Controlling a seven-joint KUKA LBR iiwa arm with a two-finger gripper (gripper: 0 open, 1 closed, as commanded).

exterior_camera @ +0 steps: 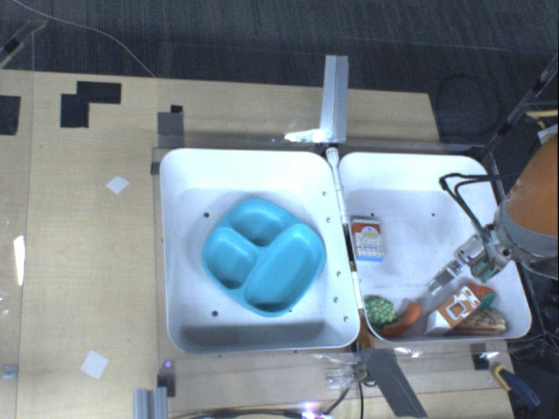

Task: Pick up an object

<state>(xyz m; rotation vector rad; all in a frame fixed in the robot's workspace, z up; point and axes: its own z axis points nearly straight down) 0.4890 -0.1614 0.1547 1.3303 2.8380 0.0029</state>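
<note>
**Claw lowered over the toy food in the right bin**

Several small things are seen in the right bin (410,168). A flat red and white packet (367,239) with a pale lower half is laid near the bin's left wall, at about nine o'clock from the bin's middle. Along the near wall, at about six o'clock, a green bumpy toy vegetable (378,309) is set just beside an orange-red carrot-like piece (403,318), the two touching or nearly so. At about five o'clock an orange and white carton (461,304) is laid on top of a tan, bread-like piece (483,325).

The claw (434,284) is reached in from three o'clock and is held low, between the carrot-like piece and the carton. Whether its parts are apart or together cannot be told, since they are seen as one thin blurred grey shape. No thing is seen clamped in it. The printing on the packet and on the carton is too small to be read. The arm (531,208) is cut off by the picture's right edge, and part of the bin's right wall is hidden behind it. A black cable (463,190) is looped over the bin at about two o'clock.

In the left bin (179,234) a light blue divided plate (264,256) with three compartments is laid, well apart from the claw. Both bins are carried by a pale wooden table (79,260).
</note>
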